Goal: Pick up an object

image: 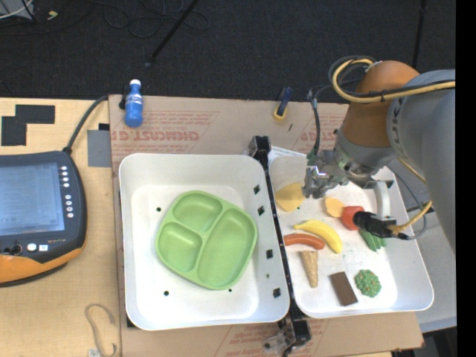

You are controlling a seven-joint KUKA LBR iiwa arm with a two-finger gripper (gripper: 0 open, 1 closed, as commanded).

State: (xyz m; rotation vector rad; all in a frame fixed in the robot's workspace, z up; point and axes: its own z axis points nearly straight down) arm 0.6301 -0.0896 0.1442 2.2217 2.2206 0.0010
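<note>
My gripper (320, 182) hangs low over the far part of the right bin (416, 288). It is just right of a pale yellow toy food piece (289, 196) and above an orange piece (334, 207). Nothing shows as held. Nearby in the same bin lie a banana (325, 233), a red sausage (303, 240), an ice cream cone (310, 268), a brown chocolate bar (343, 288), a broccoli floret (367, 282) and a red and green vegetable (363, 224).
The left bin (141, 199) holds a green divided plate (207, 238). A black divider (269, 222) runs between the bins. A blue bottle (134, 104) stands behind the left bin, and a tablet pendant (37, 207) lies at far left.
</note>
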